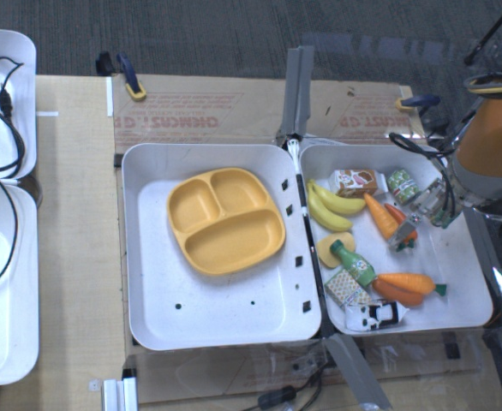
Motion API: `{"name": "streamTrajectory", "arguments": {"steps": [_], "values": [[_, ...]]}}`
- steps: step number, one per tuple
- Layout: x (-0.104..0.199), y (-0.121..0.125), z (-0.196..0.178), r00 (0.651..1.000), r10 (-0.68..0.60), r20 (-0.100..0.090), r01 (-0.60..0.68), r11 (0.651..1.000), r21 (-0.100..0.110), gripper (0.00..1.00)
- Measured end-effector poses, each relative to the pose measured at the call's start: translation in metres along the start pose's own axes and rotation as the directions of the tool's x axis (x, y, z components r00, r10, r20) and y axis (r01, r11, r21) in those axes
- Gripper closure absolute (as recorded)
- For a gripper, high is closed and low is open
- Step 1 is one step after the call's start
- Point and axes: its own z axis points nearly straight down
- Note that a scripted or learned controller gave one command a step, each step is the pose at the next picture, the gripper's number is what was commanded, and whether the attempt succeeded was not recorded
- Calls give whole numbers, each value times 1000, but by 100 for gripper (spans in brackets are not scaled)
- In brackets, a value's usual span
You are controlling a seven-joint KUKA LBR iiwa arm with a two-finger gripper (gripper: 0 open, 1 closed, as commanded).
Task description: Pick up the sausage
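Observation:
The right bin (469, 268) holds the toy food. A reddish-brown sausage-like piece (394, 294) lies near the bin's front, tucked against the lower side of an orange carrot (412, 282). My gripper (404, 229) is low in the right bin, behind that pair and well apart from it. It sits just right of a second carrot (378, 214) and over a small red and green item (409, 241), which it partly hides.
Two bananas (331, 205), a food packet (356, 181) and a green can (401, 184) fill the bin's back. A green bottle (353, 264), a patterned packet (346, 289) and a black-and-white carton (376, 315) lie at the front left. The left bin (148, 315) holds a yellow divided plate (225, 221).

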Motion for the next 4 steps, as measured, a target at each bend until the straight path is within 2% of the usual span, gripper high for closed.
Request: {"name": "streamTrajectory", "arguments": {"steps": [1, 2, 3, 4], "values": [[-3, 1, -14, 1000, 0, 10, 0, 1000, -4, 100], [50, -42, -59, 1000, 9, -2, -9, 1000, 1, 100], [109, -11, -130, 965, -261, 0, 261, 965, -1, 100], [109, -11, -130, 965, -261, 0, 261, 965, -1, 0]]}}
